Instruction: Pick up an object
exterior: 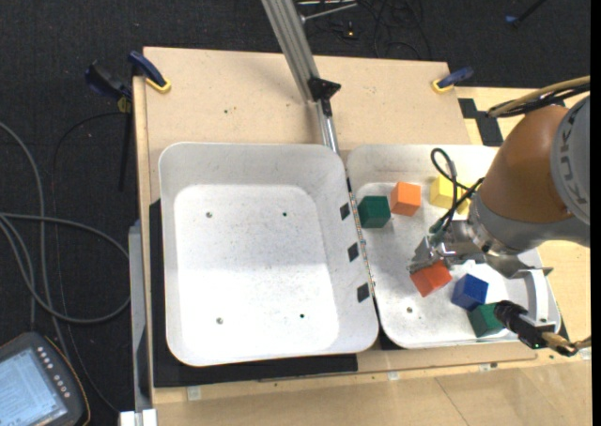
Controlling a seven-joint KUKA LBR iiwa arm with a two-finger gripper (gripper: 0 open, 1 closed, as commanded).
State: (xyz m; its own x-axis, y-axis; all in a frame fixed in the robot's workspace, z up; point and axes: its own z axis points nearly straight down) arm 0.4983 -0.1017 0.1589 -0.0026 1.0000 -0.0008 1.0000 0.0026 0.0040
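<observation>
Red-orange block [431,278] looks small, rigid and light; grip its flat opposite sides. You cannot tell how the gripper [434,253] jaws stand.

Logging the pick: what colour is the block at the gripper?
Red-orange block, at the gripper, in the camera view.

In the right bin [399,326] lie six small blocks. A green block [374,211] sits near the bin's left wall, an orange block [407,198] just beside it, and a yellow block [442,192] further right. Lower down, a red-orange block [432,277] lies tilted, near a blue block [470,291] that touches a dark green block [485,319].
</observation>
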